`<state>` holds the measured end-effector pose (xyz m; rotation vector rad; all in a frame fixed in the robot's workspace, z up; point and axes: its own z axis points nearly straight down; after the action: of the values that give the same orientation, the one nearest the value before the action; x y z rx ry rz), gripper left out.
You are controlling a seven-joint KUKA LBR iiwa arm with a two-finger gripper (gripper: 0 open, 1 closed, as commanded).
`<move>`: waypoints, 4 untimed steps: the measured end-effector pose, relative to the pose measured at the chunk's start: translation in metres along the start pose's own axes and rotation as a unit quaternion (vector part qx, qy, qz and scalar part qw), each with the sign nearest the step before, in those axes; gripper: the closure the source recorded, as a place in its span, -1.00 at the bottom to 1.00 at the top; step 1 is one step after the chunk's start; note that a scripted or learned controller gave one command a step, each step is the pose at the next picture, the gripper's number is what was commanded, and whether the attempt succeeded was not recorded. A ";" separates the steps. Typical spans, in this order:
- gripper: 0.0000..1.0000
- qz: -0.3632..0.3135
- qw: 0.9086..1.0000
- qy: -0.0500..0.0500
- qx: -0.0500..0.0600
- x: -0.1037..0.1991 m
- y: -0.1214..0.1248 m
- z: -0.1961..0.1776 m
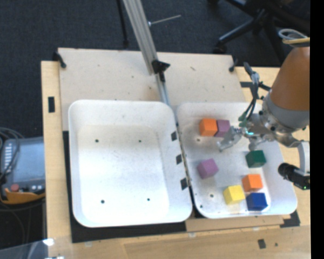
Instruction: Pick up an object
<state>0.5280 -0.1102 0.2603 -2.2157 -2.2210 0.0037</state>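
while the grey arm with its orange band (293, 80) reaches in from your three o'clock side, its two-finger gripper (230, 138) hangs over the right-hand shallow white bin (194, 117), toward that bin's upper middle. you can see a pale metal finger (227, 141) slanting down toward seven o'clock, but whether the pair stands open or closed you cannot tell from this angle, and nothing is visibly caught between them.

the nearest pieces are a small orange cube (208, 127) and a small mauve cube (223, 127), touching side by side, just at eleven o'clock of the fingertip. the mauve one sits just beside the finger; whether they touch is unclear.

a small purple cube (207, 168) lies apart at seven o'clock of the gripper. a dark green block (255, 158) lies at four o'clock, near the wrist. down at five o'clock, by the bin's lower right corner, you have a yellow cube (233, 193), a second orange cube (252, 182) and a blue cube (256, 201) clustered close, the orange just above the blue.

the left-hand shallow white bin (75, 144) sits at nine o'clock, beside the right one. a slanted aluminium bar (140, 28) rises from between the bins toward twelve o'clock.
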 end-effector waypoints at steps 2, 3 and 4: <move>-1.00 0.002 1.000 -0.001 0.000 -0.010 -0.004 0.054; -1.00 0.002 1.000 -0.001 0.000 -0.013 0.000 0.115; -1.00 0.000 1.000 -0.003 -0.015 -0.015 0.008 0.134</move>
<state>0.5354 -0.1246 0.1262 -2.2337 -2.2389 -0.0234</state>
